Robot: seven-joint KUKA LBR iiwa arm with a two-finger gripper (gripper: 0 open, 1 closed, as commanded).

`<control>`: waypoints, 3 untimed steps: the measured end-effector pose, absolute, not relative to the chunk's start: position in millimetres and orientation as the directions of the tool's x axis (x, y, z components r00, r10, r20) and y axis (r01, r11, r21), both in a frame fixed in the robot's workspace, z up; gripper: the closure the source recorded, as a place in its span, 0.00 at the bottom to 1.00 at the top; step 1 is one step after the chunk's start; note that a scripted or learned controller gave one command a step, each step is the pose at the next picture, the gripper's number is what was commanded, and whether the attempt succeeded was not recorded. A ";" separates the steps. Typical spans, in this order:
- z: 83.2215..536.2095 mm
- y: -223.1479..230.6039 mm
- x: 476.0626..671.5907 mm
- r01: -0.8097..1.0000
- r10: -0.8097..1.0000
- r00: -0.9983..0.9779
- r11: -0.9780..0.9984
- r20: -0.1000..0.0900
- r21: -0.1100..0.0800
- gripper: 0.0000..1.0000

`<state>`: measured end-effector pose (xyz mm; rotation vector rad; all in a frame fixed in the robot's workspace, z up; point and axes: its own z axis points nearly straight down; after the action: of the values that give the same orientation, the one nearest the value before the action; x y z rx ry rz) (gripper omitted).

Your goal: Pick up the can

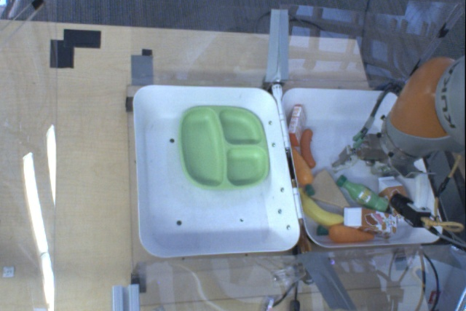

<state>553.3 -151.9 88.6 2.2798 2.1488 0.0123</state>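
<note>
The gripper (349, 156) hovers in the right bin (328, 102); its grasp is unclear, no can visibly lifted.

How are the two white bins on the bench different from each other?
The left bin bears a single thing, a green divided plate lying flat near its middle; the right bin holds a jumble of toy food: a banana, a carrot, a green bottle. The arm hangs over the right bin, not the left. Both are shallow, white, with rounded corners, set side by side.
</note>
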 end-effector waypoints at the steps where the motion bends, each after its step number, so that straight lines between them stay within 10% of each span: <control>1: 88.6 -151.9 553.3 0.998 0.998 0.059 -0.059 0.000 0.012 0.00; 3: 86.6 -174.0 655.4 0.999 0.999 0.042 -0.042 0.031 0.001 0.00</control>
<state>655.4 -174.0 86.6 2.2825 2.1889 0.0361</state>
